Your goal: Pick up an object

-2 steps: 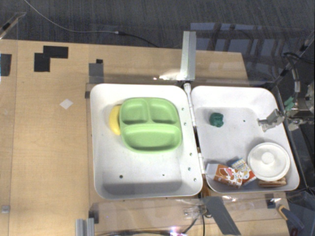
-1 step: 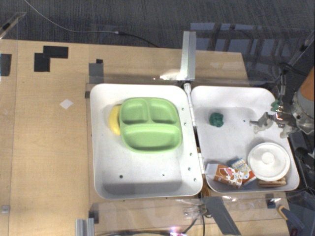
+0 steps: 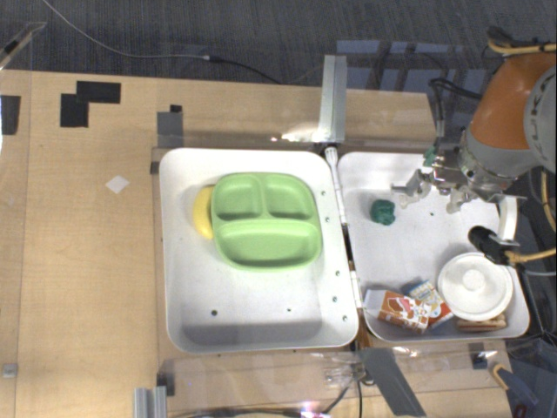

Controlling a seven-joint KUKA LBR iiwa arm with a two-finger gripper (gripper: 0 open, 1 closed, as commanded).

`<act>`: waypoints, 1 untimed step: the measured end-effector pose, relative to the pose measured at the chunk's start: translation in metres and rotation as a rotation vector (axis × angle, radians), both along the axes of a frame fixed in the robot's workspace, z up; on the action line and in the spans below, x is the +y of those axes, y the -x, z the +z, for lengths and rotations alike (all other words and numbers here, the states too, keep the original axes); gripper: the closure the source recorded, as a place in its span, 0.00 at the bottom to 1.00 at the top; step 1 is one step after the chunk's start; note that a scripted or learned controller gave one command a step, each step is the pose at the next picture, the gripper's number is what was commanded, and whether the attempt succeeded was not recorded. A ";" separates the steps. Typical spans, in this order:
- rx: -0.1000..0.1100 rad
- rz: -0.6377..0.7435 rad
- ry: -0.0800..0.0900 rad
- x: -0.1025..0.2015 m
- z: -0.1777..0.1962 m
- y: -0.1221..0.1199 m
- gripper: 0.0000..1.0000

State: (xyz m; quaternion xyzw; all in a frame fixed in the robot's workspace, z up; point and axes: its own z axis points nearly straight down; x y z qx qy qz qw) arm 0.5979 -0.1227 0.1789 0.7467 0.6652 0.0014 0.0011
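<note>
Small dark-green rounded lump (image 3: 382, 212) sits alone in right bin (image 3: 409, 259), upper left area. End effector (image 3: 435, 190) hovers just right of it, fingers spread, holding nothing.

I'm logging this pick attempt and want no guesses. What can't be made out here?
- Gripper: too small and blurred to judge its opening.
- Yellow object: mostly hidden under the green tray.
- Brown item: covered by the white bowl.
- Carton: print unreadable.

Robotics lab, wooden bench (image 3: 78, 259), white bins (image 3: 178, 259), cables (image 3: 130, 46)
</note>
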 end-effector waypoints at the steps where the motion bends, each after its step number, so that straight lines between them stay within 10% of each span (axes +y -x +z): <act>1: -0.004 0.007 0.001 0.001 0.011 -0.002 1.00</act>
